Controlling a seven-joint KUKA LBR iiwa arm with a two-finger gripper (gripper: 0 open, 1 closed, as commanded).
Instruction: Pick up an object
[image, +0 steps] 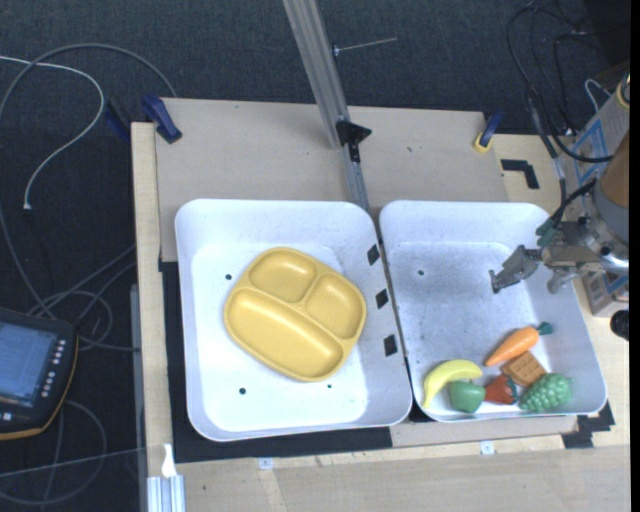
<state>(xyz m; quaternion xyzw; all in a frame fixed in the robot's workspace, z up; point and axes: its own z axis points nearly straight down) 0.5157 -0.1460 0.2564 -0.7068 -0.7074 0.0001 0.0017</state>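
1. Nearest the camera, along the front edge of the right bin (470, 215): a cluster of toy food, all resting on the bin floor.
2. In that cluster, from left to right: a yellow banana (445, 376), a green apple (466, 396) touching the banana, a small red piece (500, 390), a brown cracker-like block (523, 369), and a green bunch of grapes (547, 392) in the front right corner.
3. Just behind the block, lying at a tilt: an orange carrot (514, 345) with its green tip pointing up and right.
4. Farther back, above the right part of the same bin: the gripper (532, 273), reaching in from the right, with two grey fingers (510, 270) spread apart, one toward the left and one lower right.
5. Between those fingers: nothing held, only bare speckled bin floor beneath; no toy in contact.
6. Relative to the gripper: carrot nearest, below it in the view and toward the front, apart from the fingertips; banana and apple well apart, front and left.
7. Beside all this, in the left bin (200, 300): a yellow divided plate (295, 312) with three compartments, lying flat near the middle.
8. Farthest back: a wooden bench (250, 150) with a metal post (320, 60) rising between the bins.
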